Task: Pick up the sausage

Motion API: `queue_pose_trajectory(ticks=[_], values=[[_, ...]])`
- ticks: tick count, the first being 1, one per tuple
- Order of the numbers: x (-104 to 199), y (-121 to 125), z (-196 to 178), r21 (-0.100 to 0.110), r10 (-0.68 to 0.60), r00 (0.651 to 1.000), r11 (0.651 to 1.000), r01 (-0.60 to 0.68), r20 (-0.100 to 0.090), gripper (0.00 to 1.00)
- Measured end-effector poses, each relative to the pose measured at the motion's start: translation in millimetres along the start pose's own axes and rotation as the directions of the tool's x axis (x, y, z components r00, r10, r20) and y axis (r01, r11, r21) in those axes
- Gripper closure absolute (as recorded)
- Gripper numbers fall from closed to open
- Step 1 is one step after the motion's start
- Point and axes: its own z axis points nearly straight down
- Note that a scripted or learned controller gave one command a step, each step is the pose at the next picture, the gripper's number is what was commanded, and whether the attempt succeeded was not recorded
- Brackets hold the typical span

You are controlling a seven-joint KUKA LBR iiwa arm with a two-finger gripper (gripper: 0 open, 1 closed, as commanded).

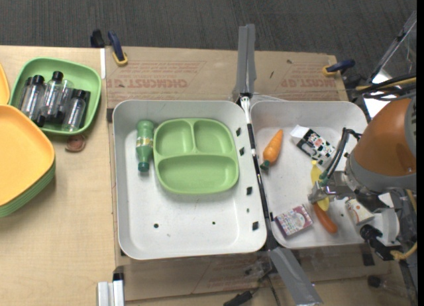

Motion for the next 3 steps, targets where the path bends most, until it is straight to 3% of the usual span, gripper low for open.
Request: queue_pose_trajectory(ticks=[1, 2, 3], values=[[-16.0, 0.0, -0.1, 0.001, -0.019, 1.000, 1.000, 0.019, -0.001, 1.00], [-15.4, -3.7, 5.4, 0.013, -0.019, 1.000, 1.000, 0.019, -0.004, 0.00], [-15.7, -3.6, -2.9, 0.014, -0.016, 1.000, 1.000, 0.016, -0.004, 1.00]])
